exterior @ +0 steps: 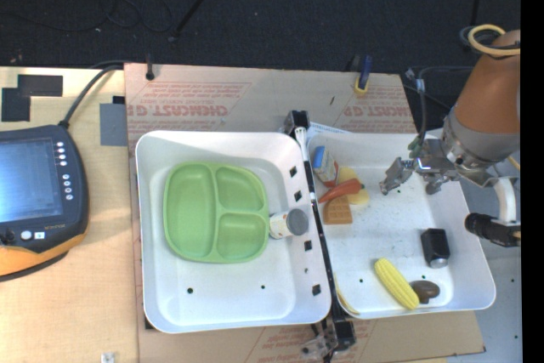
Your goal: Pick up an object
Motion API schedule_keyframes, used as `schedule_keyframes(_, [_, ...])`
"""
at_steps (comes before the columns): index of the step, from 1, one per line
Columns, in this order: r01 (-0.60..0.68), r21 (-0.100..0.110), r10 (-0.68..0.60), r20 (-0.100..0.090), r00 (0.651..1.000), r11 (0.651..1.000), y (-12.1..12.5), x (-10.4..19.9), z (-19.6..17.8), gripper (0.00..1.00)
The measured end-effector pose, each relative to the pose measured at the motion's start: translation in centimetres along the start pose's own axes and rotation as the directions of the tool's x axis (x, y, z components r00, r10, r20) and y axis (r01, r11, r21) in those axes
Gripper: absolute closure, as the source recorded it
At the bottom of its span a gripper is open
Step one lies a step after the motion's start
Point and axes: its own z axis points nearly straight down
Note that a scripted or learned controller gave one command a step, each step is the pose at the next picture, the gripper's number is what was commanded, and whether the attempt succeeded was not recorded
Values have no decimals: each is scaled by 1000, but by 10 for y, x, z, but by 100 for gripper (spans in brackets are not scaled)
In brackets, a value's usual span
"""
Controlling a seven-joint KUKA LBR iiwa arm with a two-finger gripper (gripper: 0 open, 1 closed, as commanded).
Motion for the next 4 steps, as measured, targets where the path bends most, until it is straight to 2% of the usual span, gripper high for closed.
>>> schedule_keyframes(1, [-2, 18, 2, -6, 1000, 1000, -90, 17, 108, 0])
schedule_keyframes(2, [1, 3, -1, -2, 1000, 1000, -56, 25, 119, 0])
schedule_keyframes(3, [-2, 1, 2, -1, 1000, 1000, -97, 2, 117, 0])
schedule_keyframes(4, [5, 0, -5, -2, 1000, 1000, -68, 64, 118, 0])
